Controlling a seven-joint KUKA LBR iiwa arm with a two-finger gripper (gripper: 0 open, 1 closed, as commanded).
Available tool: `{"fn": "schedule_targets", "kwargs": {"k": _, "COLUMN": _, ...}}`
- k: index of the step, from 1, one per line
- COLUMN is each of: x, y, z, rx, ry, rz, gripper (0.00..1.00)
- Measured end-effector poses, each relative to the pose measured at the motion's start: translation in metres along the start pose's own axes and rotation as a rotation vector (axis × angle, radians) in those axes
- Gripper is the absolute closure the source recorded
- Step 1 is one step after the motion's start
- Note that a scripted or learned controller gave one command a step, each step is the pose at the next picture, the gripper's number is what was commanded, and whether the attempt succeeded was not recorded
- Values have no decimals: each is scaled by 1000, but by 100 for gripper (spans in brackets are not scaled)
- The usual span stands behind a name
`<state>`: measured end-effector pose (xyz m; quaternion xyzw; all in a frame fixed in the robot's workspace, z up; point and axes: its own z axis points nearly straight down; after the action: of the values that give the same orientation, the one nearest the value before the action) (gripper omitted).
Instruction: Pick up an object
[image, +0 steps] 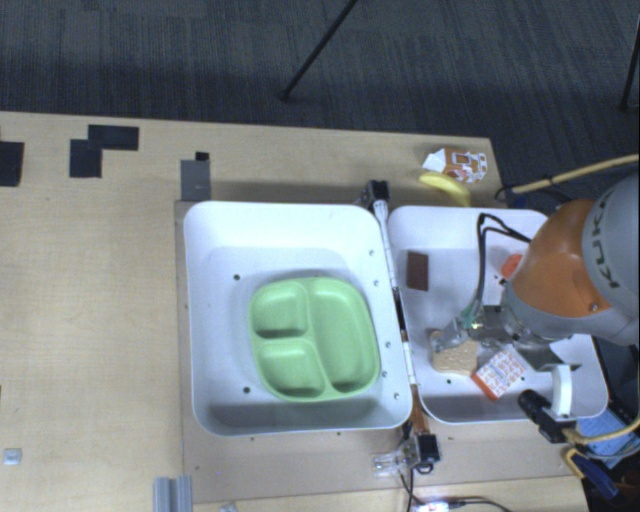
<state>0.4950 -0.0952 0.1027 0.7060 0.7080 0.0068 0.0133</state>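
Observation:
The right bin (440, 235) holds several small objects. A tan, bread-like piece (452, 358) lies near its front left, and an orange-and-white packet (499, 372) sits just right of it. A small brown block (417, 270) lies farther back on the left. A red object (510, 266) peeks out beside the arm. My gripper (472, 326) is low in this bin, right above the tan piece's back edge, and the orange-banded wrist (560, 268) covers much of it.
The left bin (215, 250) holds a green divided plate (313, 337). A yellow item and a small printed packet (455, 168) lie on the bench behind the right bin. Cables run along the divider and the bench's front edge.

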Motion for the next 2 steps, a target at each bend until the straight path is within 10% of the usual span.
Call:
{"fn": "schedule_targets", "kwargs": {"k": 1, "x": 1, "y": 2, "z": -10, "rx": -3, "ry": 1, "rz": -3, "gripper": 100}}
{"fn": "schedule_targets", "kwargs": {"k": 2, "x": 1, "y": 2, "z": -10, "rx": -3, "ry": 0, "rz": -3, "gripper": 0}}
